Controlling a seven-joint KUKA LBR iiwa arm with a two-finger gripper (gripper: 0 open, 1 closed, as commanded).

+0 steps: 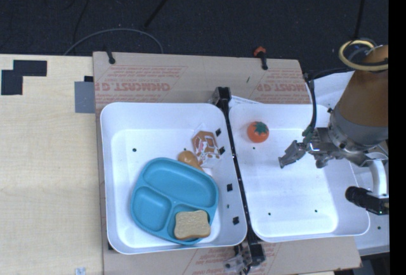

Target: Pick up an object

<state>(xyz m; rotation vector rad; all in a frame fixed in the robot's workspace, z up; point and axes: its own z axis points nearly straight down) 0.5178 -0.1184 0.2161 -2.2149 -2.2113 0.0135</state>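
Note:
A small orange fruit with a green top (257, 131) lies in the right bin (298, 220), near its far left corner. My gripper (305, 157) hangs over the middle right of that bin, to the right of the fruit and apart from it. Its fingers are spread open, one dark fingertip (288, 158) pointing left, and nothing is between them. In the left bin (117, 140) a blue divided plate (168, 194) carries a slice of bread (192, 224). A brown and white patterned item (205, 144) and a small yellow-orange piece (188, 158) lie just beyond the plate.
A black divider (231, 166) runs between the two bins. Both bins rest on a cardboard sheet (190, 77) on the wooden bench. The grey and orange arm (368, 102) covers the right bin's right edge, with cables looped beside it.

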